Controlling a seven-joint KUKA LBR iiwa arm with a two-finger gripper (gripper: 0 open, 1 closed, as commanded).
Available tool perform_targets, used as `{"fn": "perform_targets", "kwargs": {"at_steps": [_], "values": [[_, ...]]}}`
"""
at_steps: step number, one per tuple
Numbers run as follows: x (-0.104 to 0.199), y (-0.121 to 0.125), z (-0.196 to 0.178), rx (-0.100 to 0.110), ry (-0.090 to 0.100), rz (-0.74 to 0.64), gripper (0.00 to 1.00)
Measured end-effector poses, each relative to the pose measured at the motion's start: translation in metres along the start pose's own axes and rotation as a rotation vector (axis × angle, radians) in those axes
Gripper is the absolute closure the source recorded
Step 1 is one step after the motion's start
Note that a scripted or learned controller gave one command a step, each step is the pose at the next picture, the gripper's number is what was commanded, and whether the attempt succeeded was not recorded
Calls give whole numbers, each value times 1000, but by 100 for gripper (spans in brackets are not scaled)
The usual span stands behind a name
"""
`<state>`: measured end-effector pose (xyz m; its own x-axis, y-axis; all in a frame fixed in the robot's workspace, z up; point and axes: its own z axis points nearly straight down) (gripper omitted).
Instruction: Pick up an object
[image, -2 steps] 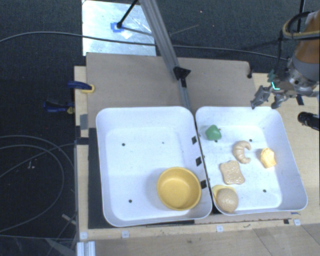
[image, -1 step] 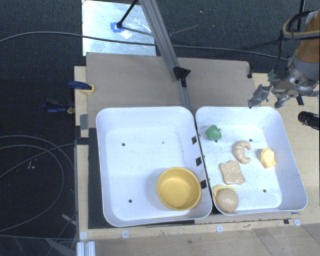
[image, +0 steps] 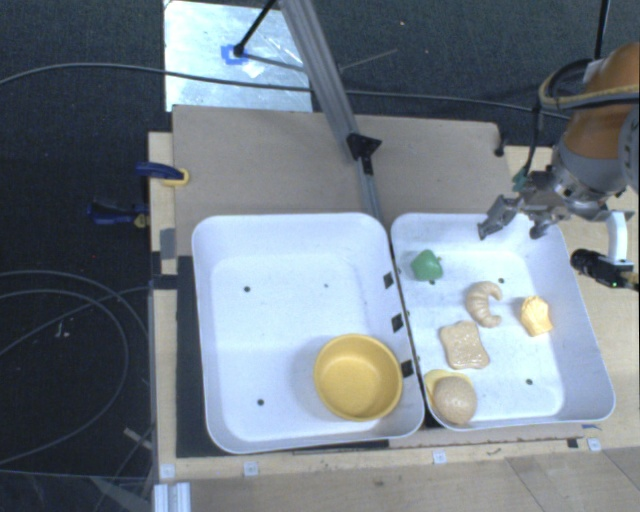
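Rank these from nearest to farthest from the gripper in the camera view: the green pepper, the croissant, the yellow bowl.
From the gripper, at the right bin's far edge:
1. Croissant, middle of the right bin.
2. Green pepper, right bin's far left; nearly as close.
3. Yellow bowl, left bin's near right corner.

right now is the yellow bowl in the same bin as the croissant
No, the yellow bowl sits in the left bin, while the croissant lies in the right bin.

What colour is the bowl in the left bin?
Yellow; the bowl shows best in the camera view.
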<state>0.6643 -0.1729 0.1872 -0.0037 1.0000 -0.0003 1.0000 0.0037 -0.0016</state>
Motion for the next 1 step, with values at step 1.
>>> {"fn": "perform_targets", "kwargs": {"at_steps": [1], "values": [[-5, 1, 42, -2, -1, 2, 0]]}}
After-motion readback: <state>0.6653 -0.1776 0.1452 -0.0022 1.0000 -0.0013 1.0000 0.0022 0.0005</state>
